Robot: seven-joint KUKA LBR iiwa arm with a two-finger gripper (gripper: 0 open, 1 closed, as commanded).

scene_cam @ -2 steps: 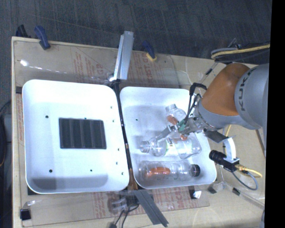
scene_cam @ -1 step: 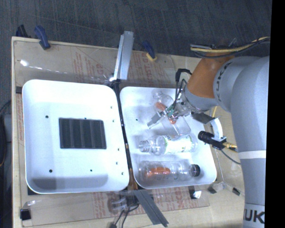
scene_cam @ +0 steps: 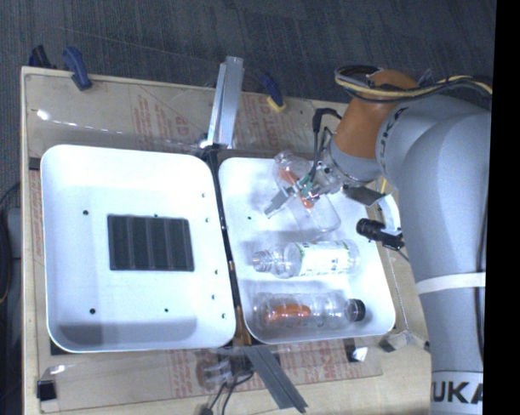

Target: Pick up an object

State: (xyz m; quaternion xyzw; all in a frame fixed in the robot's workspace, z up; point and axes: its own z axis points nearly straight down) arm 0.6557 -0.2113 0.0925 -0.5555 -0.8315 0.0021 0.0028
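The gripper (scene_cam: 305, 189) hangs low over the far end of the right bin (scene_cam: 242, 236), at a clear plastic object (scene_cam: 288, 174) with orange inside; how its jaws stand, and whether they hold anything, I cannot tell. Nearer in that bin lie a labelled clear bottle (scene_cam: 307, 259) and a second clear bottle (scene_cam: 312, 311) with orange contents. By my judgement no pick is confirmed and the lift remains.

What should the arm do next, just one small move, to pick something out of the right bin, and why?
Probably lower the pincer straight down a little. It sits over a clear plastic object at the far end of the right bin, apart from the two bottles lying nearer: the labelled bottle and the black-capped bottle. Whether it grips anything is unclear.
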